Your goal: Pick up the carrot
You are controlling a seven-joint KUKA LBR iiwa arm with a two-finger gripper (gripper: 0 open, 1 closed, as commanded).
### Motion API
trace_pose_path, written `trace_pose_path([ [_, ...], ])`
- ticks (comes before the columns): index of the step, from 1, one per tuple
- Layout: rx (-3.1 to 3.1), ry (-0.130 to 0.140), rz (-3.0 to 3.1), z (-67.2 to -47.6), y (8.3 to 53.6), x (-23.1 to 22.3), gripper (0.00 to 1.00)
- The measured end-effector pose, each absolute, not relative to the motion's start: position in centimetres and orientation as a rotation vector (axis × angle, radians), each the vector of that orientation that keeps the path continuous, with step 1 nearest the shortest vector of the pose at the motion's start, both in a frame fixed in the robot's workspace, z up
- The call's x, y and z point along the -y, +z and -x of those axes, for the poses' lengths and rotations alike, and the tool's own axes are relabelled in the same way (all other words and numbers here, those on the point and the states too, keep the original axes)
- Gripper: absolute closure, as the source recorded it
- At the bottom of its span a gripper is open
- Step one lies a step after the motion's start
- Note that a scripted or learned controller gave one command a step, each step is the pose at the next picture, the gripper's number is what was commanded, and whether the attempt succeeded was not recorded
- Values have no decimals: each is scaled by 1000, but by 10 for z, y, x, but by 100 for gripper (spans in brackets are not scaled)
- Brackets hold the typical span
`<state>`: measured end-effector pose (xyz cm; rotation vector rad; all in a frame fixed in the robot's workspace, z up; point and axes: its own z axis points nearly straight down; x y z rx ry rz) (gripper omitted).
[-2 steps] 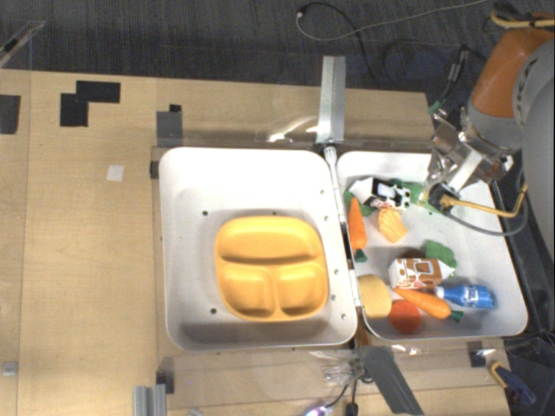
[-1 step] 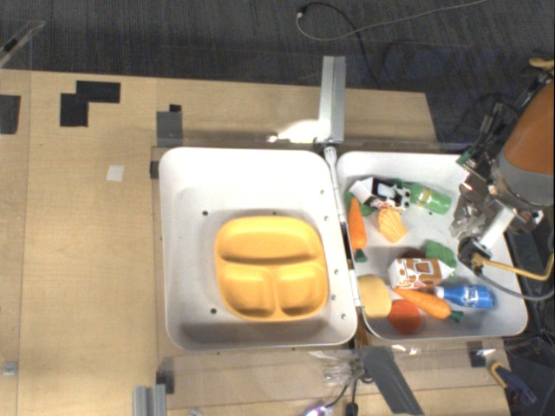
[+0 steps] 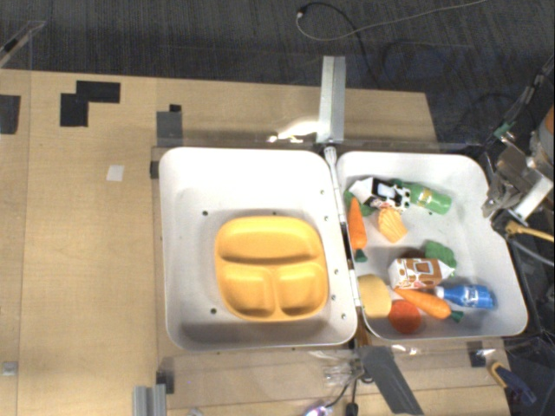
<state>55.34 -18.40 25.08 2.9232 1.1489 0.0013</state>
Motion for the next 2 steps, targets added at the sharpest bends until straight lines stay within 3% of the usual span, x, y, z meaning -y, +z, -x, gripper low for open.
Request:
trace_pose_path([
  [1, -1265, 2, -2876, -562, 237, 108, 100],
  [2, -1154, 0, -2923, -559, 218, 116, 100],
])
